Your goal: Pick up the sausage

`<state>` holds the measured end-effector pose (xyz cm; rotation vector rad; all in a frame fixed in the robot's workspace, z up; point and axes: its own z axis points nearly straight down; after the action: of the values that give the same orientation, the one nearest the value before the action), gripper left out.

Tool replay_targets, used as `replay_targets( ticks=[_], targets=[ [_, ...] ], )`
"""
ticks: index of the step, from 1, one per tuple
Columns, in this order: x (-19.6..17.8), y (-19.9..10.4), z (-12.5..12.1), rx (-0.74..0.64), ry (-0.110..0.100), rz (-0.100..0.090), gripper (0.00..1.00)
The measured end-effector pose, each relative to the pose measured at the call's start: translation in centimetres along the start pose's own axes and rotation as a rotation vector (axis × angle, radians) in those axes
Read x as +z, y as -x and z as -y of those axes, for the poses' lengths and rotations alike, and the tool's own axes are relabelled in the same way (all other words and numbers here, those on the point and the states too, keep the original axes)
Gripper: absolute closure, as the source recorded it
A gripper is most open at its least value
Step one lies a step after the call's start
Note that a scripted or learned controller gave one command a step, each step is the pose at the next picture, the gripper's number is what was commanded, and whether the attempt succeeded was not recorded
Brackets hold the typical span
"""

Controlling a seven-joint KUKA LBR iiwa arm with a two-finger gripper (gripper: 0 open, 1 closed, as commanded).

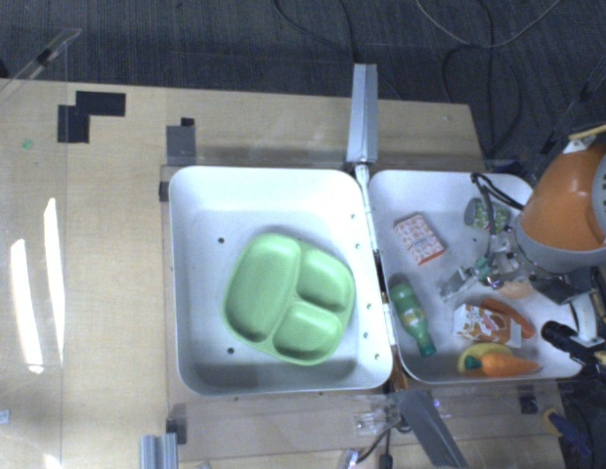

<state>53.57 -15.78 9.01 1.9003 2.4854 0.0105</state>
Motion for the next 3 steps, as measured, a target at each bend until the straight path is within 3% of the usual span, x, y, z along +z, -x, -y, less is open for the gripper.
replay_targets(
  ticks=[1, 2, 3],
  targets=[
    [-1.4, 3.8, 4.3, 0.024, -0.007, -0.003, 0.0],
    [0.1, 2.7, 4.4, 0.348, -0.005, -0.001, 0.0],
    [0.1, 2.9, 0.3, 0.392, -0.002, 0.001, 0.0]
  ],
)
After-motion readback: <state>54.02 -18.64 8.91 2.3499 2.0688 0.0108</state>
